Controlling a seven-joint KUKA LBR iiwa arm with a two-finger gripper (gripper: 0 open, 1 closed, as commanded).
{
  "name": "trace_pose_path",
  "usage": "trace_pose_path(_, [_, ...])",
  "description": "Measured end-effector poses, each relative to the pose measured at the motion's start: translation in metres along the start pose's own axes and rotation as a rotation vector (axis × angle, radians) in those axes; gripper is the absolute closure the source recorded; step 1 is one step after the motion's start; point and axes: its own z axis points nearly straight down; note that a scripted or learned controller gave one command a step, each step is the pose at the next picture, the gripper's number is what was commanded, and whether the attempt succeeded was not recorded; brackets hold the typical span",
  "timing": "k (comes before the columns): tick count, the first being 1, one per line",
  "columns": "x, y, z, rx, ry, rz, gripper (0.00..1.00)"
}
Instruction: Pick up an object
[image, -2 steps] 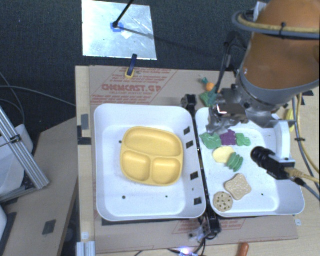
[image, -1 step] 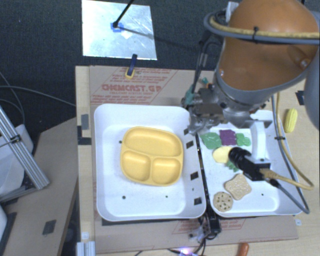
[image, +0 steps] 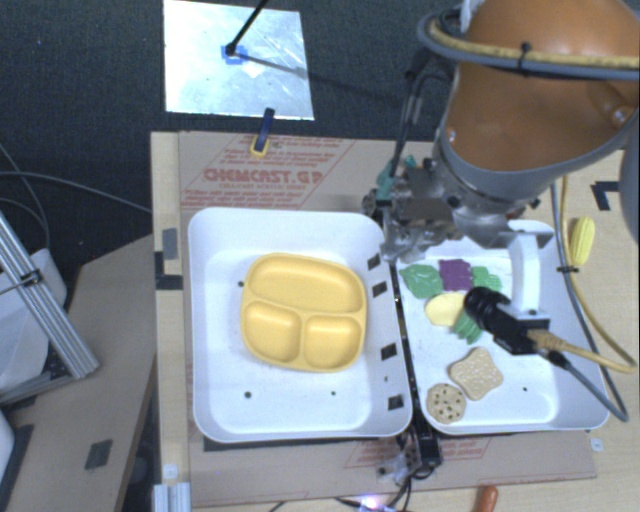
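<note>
Beneath the arm (image: 530, 100), the gripper (image: 399, 243) is half hidden.

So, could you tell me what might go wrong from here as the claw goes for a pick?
1. The claw sits close to the left wall of the right-hand bin, so a descent there could strike the rim.
2. The green leaf, purple piece and yellow piece lie crowded together; a grasp may catch two or nudge them apart.
3. The cracker and cookie lie flat, which probably leaves little to grip.
</note>
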Motion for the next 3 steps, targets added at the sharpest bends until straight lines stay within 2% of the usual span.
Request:
trace_pose_path(1, [0.0,0.001,-0.011,-0.002,0.001,-0.002,1.0])
trace_pose_path(2, [-0.024,-0.001,0.042,0.008,-0.003,0.006,1.0])
trace_pose_path(3, [-0.023,0.0,0.028,0.001,0.0,0.001,1.0])
